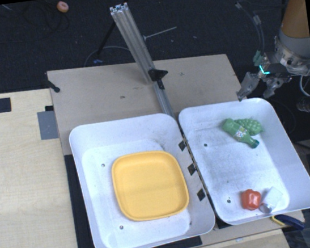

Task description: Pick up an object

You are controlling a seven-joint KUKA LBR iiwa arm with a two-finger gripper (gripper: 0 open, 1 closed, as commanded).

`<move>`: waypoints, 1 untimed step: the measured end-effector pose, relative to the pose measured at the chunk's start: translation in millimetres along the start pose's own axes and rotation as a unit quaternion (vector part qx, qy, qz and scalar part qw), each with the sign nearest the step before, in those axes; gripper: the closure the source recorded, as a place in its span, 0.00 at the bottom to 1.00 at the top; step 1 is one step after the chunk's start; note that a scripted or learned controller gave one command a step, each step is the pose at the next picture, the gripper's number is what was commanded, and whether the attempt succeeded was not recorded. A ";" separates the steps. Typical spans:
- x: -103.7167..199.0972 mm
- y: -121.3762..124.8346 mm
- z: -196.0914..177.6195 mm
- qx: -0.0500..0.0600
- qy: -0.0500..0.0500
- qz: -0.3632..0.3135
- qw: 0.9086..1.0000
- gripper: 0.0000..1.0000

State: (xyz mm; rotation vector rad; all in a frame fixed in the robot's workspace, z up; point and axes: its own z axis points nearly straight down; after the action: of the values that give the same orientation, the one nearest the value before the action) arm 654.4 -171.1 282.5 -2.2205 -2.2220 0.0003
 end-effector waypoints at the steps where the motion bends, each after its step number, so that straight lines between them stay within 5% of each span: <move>1: 0.0 0.0 0.1 0.000 0.000 0.000 1.000 0.00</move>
State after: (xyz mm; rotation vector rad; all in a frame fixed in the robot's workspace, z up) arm 654.3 -171.1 282.4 -2.2204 -2.2220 0.0004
